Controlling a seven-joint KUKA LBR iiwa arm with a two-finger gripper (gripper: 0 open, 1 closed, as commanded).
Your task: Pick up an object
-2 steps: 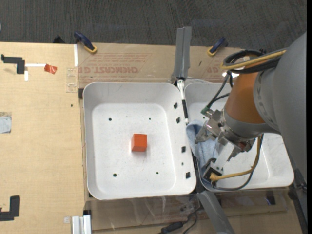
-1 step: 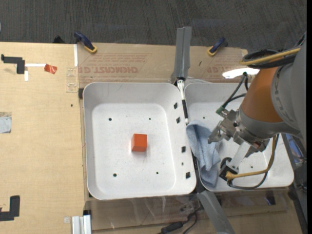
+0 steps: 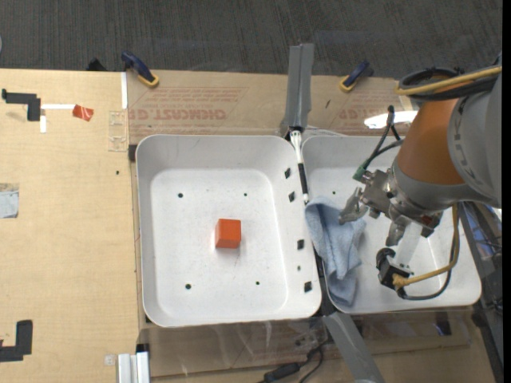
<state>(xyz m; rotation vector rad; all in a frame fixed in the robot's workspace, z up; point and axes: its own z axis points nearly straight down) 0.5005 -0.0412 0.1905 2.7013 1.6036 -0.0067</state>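
Two white bins side by side: the left bin at frame centre holds one orange block, lying near its middle and well apart from all four walls. The right bin holds one blue cloth, bunched along its left wall at the divider. One gripper hangs over the right bin just beside the cloth's upper right edge; whether it is released or clenched cannot be told.

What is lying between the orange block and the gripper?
In the camera view, between the orange block and the gripper lie bare bin floor, the bins' adjoining walls, and a blue cloth.
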